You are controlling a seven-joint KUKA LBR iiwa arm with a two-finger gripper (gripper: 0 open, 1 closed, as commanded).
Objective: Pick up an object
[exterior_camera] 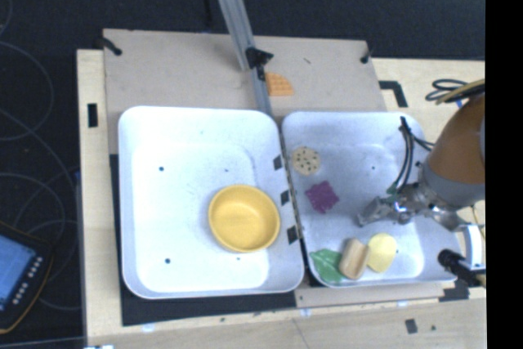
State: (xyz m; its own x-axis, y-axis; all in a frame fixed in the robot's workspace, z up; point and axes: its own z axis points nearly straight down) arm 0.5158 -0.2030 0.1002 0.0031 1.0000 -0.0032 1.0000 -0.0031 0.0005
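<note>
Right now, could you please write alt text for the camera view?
The gripper hovers low in the right bin, above a yellow ball, tan block and green piece, with a purple block and cookie nearby. The left bin holds a yellow bowl.

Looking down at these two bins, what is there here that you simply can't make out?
- Gripper: small and blurred in the camera view; open or shut, I cannot tell.
- Green item: partly covered by the tan piece, so its shape is unclear.
- Speckled round thing: too small to identify.
- Arm: cut off at the right.
- Tablet screen: cut by the left edge.
</note>
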